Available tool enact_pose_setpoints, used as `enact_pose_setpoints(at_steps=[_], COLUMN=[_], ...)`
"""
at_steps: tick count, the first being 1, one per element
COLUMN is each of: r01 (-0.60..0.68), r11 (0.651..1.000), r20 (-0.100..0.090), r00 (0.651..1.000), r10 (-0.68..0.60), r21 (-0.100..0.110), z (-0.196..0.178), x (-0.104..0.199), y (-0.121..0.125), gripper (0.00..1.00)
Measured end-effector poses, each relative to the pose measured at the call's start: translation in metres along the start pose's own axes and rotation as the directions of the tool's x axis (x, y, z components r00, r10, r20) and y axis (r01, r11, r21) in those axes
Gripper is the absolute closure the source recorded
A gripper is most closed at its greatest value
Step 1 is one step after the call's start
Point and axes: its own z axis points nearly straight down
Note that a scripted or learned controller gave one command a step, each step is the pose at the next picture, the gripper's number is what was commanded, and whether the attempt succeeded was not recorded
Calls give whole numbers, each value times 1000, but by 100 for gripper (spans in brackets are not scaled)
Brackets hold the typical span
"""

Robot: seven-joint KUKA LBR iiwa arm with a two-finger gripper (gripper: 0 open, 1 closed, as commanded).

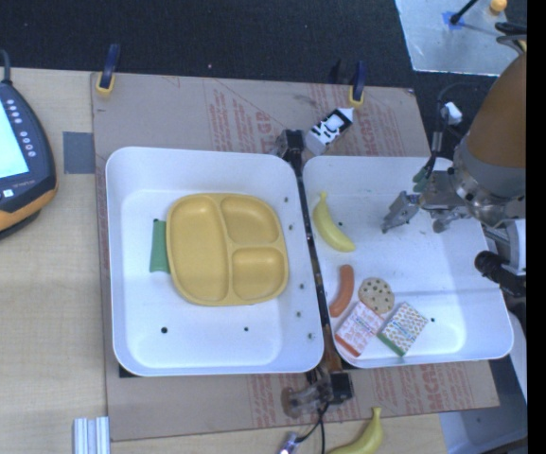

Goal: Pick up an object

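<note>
The right bin [462, 282] holds a yellow banana [332, 223] by its left wall. Near its front lie an orange sausage [342, 289], a round speckled cookie [377, 294], a red-and-white packet [358, 329] and a green-patterned packet [403, 327]. My gripper [416, 218] hangs over the back middle of this bin, right of the banana and above the cookie. It looks open, with nothing between its fingers.
The left bin [131, 329] holds a yellow divided plate [227, 249] with a green strip [159, 246] at its left side. A control pendant [3, 159] lies at far left. A black-and-white item [329, 129] sits behind the bins. Another banana [362, 435] lies in front of them.
</note>
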Motion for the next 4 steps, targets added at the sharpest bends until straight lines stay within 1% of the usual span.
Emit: enact_pose_setpoints(at_steps=[1, 2, 3, 4], r01=[3, 2, 1, 1], r11=[1000, 1000, 1000, 1000], r20=[1, 3, 3, 3], r00=[1000, 1000, 1000, 1000], r10=[-3, -2, -1, -1], r21=[1, -1, -2, 1], z=[2, 2, 2, 71], x=[61, 78, 77, 42], y=[3, 15, 27, 51], gripper=[0, 0, 0, 0])
